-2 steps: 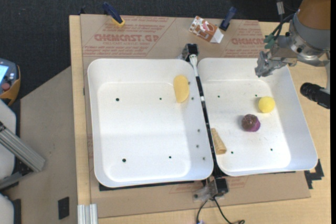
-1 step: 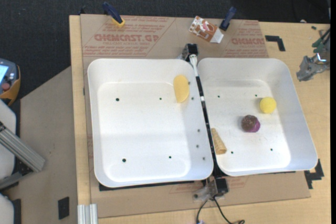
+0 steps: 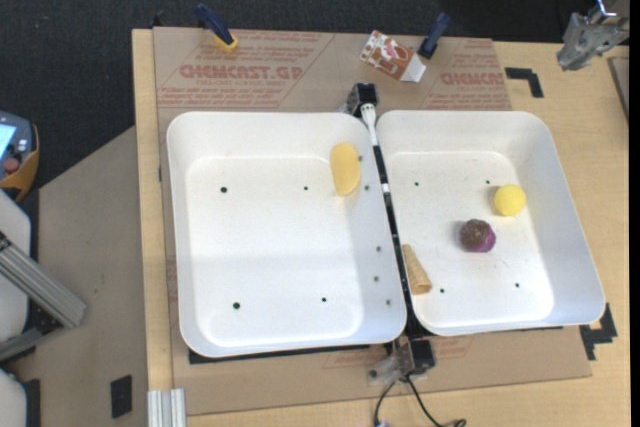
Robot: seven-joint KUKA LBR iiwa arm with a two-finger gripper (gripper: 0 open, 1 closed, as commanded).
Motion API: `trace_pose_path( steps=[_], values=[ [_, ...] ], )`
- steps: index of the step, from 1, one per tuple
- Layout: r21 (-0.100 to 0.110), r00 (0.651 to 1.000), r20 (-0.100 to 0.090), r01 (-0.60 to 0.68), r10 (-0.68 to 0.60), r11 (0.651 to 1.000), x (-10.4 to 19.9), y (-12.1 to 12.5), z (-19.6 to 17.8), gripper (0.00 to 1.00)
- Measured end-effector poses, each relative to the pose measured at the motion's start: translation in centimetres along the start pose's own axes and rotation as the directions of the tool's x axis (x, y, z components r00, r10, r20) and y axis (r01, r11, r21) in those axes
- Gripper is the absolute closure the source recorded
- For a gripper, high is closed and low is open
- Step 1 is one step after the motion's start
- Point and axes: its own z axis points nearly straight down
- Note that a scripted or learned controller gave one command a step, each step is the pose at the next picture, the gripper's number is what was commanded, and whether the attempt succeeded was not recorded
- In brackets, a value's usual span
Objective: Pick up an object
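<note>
Hand [image 3: 590, 35] hangs off the bench's [image 3: 300, 65] far right corner, grip state impossible to tell; yellow ball [image 3: 509, 200] beside purple ball [image 3: 477, 236] in right bin [image 3: 565, 215].

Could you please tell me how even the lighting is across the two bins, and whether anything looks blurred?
Camera view: the left bin is brighter in its lower half; the right bin is evenly lit; the yellow ball and purple ball look soft-edged.

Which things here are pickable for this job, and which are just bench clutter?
Job:
yellow ball
purple ball
long yellow piece
tan cone
claw

Lying about:
blue clamps
red-and-white packet
cardboard sheet
</note>
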Motion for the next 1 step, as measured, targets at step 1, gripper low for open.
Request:
trace_pose_path(
  steps=[1],
  values=[
    [0.009, 1.0, 0.0, -0.01, 0.01, 1.0, -5.07, -1.34, -0.48, 1.0]
  ],
)
